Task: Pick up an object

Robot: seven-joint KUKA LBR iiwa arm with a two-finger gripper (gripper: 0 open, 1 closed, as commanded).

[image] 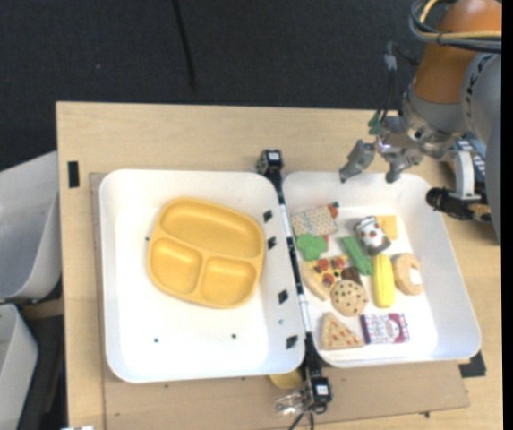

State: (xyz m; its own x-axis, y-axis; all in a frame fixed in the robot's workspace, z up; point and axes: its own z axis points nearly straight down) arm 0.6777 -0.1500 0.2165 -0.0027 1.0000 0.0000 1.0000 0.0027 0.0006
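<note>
End effector (375, 163): spread wide, holding nothing, poised above the right bin's (444, 276) far rim, ready to descend.
Toy food (353, 276): heaped in that bin, within reach.

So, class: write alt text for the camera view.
A grey arm's open two-finger gripper hovers over the back edge of the right white bin, which holds small toy foods. The left white bin holds a yellow divided plastic plate.

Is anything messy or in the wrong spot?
Nothing looks broken or spilled. The toy food is heaped together in the right bin, while the yellow plate in the left bin sits a bit tilted. The end effector hangs above the right bin's far edge.
</note>
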